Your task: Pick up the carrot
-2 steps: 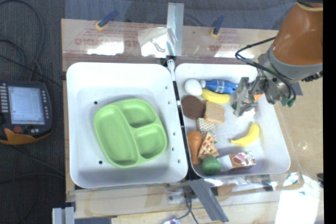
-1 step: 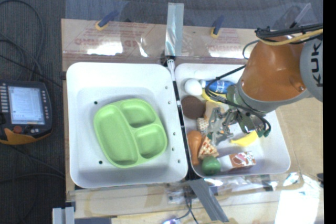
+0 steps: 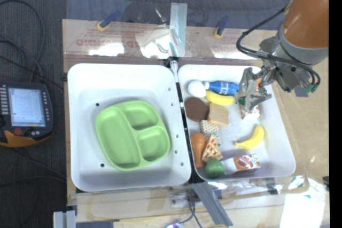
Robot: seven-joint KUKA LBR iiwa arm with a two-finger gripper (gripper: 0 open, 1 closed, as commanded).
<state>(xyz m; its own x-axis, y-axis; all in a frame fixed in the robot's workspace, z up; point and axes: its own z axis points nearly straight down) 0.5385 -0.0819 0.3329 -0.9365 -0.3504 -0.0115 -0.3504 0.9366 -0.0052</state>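
Overhead, the fixed camera looks down at a slant on two shallow white bins set side by side on the bench. Left bin (image 3: 80, 115): it holds a green divided plate (image 3: 132, 134) with three compartments, lying flat near the bin's middle. Right bin (image 3: 280, 139): it holds the toy foods. Along its far side lie a white egg-like piece (image 3: 196, 88), a blue bottle (image 3: 223, 86) on its side, and a yellow banana (image 3: 219, 97) just in front of the bottle. Nearer the middle sit a brown round piece (image 3: 196, 108) and a tan bread-like slice (image 3: 218, 114), touching each other. A second banana (image 3: 253, 138) lies apart toward the bin's right side.

Carrot (image 3: 198, 148): the orange carrot lies against the right bin's left wall, in the near half, its length running toward the camera. Beside it are waffle-patterned pieces (image 3: 212, 142), a green round item (image 3: 214, 168) at its near end, and a small printed packet (image 3: 246, 162) to the right of these.

Arm (image 3: 307, 13): the grey arm with its orange band enters from the right. Gripper (image 3: 251, 100): it hangs over the far right part of the right bin, beside the bottle and first banana, well apart from the carrot. Whether it is spread or pressed together cannot be told at this angle. Nothing is seen held in it.

A teach pendant (image 3: 24, 112) with a lit screen rests on the dark floor to the left of the bench.
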